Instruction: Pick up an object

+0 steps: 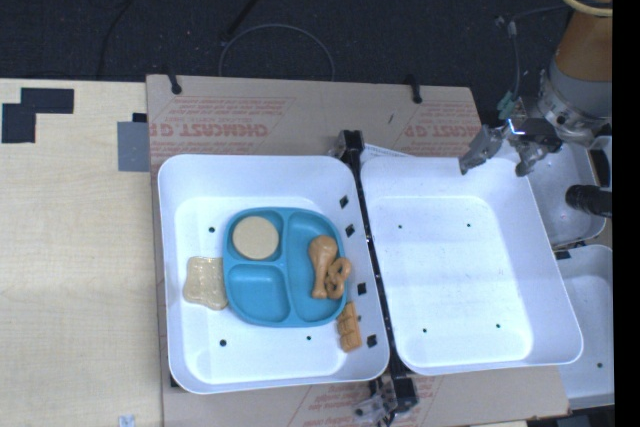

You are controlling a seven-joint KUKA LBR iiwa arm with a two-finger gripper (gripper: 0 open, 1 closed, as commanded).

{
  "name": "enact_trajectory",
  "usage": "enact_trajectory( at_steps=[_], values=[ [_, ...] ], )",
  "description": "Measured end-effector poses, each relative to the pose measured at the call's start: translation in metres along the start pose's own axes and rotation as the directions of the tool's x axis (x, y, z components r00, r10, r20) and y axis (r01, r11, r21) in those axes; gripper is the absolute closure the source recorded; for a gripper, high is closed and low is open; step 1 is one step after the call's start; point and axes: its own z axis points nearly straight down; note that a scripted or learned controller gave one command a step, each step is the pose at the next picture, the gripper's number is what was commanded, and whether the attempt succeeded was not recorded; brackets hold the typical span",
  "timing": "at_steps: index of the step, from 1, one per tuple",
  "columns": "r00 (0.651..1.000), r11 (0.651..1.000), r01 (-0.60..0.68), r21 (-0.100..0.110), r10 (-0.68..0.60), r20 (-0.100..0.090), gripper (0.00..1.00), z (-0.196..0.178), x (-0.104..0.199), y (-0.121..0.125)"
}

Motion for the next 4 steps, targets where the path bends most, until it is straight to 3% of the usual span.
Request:
enact_trajectory(
  at_steps=[1, 4],
  values=[
    [1.000, 1.000, 0.002, -0.012, -0.002, 0.002, 0.00, -0.007, 0.000, 0.002],
    [1.000, 1.000, 0.000, -0.006, 0.000, 0.000, 0.00, 0.150, 0.002, 0.003]
  ],
)
